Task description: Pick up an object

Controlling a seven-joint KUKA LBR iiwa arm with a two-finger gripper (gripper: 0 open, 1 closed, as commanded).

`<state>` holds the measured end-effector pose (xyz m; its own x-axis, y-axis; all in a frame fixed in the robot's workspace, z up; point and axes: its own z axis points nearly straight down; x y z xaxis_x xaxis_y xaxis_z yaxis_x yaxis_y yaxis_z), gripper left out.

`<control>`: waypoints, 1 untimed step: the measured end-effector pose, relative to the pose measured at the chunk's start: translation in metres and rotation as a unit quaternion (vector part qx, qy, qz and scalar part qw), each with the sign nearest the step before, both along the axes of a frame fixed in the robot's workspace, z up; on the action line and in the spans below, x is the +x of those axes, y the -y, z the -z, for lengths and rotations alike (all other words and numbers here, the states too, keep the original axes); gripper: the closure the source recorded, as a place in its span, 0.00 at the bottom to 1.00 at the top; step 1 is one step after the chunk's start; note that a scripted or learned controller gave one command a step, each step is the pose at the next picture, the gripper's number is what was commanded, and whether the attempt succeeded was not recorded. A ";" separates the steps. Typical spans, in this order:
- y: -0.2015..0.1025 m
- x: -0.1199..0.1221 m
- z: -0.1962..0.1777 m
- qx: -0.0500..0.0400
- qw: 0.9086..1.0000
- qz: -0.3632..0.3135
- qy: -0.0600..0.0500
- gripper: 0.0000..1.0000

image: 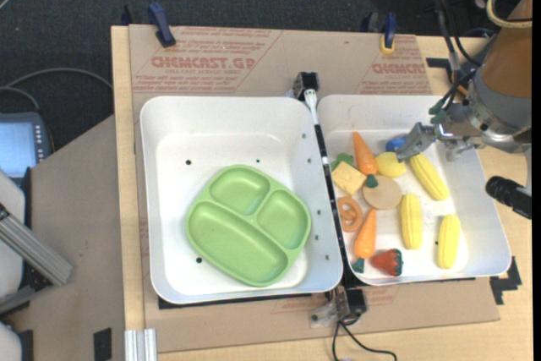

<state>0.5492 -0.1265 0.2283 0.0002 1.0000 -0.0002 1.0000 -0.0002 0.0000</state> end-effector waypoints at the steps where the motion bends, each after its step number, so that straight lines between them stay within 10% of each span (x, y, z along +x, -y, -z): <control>1: 0.046 0.021 0.078 0.001 1.000 0.002 -0.004 0.00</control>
<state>0.5697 -0.1720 0.1508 0.0033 1.0000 0.0009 1.0000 -0.0033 -0.0078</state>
